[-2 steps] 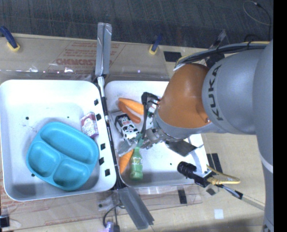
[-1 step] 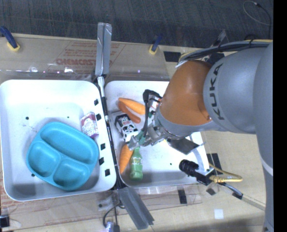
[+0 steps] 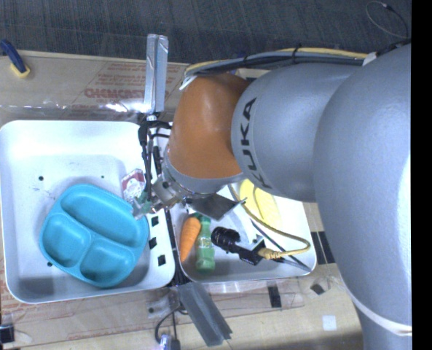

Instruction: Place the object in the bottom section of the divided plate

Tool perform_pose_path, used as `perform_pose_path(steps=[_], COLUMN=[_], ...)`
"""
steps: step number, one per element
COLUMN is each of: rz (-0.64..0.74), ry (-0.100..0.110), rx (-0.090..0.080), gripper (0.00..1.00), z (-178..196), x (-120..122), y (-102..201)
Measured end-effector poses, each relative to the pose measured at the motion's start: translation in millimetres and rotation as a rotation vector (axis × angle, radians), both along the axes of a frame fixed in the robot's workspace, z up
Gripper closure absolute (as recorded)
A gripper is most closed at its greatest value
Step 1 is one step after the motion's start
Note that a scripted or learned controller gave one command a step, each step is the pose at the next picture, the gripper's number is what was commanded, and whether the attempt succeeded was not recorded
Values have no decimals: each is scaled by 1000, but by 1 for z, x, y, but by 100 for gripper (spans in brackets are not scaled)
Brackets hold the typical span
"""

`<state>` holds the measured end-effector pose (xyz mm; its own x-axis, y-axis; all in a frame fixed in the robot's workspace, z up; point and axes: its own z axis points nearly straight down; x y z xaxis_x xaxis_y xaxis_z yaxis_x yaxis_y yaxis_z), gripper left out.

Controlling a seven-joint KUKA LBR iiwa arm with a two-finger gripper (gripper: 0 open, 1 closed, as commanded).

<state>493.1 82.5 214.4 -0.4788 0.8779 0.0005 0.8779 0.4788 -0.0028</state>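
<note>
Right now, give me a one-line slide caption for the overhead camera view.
KUKA arm reaching over two white bins, its gripper by a blue divided plate in the left bin; a carrot lies in the right bin.

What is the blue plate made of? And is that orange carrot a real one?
The blue plate looks like plastic: one even colour, smooth moulded ridges between its sections, and a soft sheen. The carrot is probably a plastic toy, since its orange is very uniform and smooth, though it is too small here to be sure.
</note>
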Motion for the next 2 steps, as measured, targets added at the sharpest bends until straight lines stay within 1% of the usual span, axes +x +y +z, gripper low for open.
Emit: perform_pose_path(steps=[1, 2], rz=[-121, 51], ry=[0, -1], rx=[1, 0], gripper=[100, 100], z=[-24, -23], x=[-17, -17], y=[-77, -12])
